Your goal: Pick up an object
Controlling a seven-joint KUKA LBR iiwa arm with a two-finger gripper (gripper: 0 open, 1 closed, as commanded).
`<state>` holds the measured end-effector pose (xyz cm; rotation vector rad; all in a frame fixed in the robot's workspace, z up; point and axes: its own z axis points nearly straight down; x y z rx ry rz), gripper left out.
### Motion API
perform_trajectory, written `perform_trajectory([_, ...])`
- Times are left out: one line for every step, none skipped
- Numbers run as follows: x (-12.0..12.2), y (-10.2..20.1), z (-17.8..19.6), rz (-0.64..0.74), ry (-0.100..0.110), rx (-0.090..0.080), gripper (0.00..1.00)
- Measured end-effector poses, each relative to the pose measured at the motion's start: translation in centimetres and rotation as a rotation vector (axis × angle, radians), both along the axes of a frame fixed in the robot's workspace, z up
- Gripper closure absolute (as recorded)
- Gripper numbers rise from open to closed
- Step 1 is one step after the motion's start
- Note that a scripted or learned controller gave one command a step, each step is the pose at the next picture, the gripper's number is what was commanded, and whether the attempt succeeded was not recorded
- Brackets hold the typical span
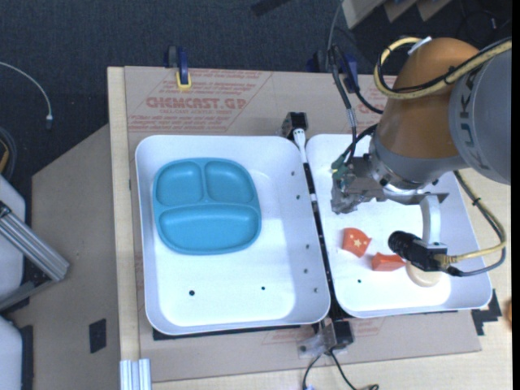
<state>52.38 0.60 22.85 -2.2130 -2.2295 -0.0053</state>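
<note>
Claw (351,192): state unreadable, above orange piece (355,240).
Left of orange piece: blue tray (208,205).
Board (195,100): "GIGACAST".

A small orange-red block (355,240) lies in the right bin (382,301), near that bin's left wall; it looks chunky, with a pale spot on its top face; it sits a bit tilted, one corner pointing down. Just to its right lies a second orange-red piece (385,262), longer and flatter, lying flat on the white floor; the two are close, but a thin strip of white shows between them. A round cream-coloured thing (421,277) rests at the right end of the long piece; part of it is hidden, so its full shape is hard to tell.
</note>
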Motion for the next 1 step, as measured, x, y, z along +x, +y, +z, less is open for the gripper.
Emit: perform_trajectory([-0.20, 5.52, -1.18, -0.001, 0.006, 0.000, 1.00])
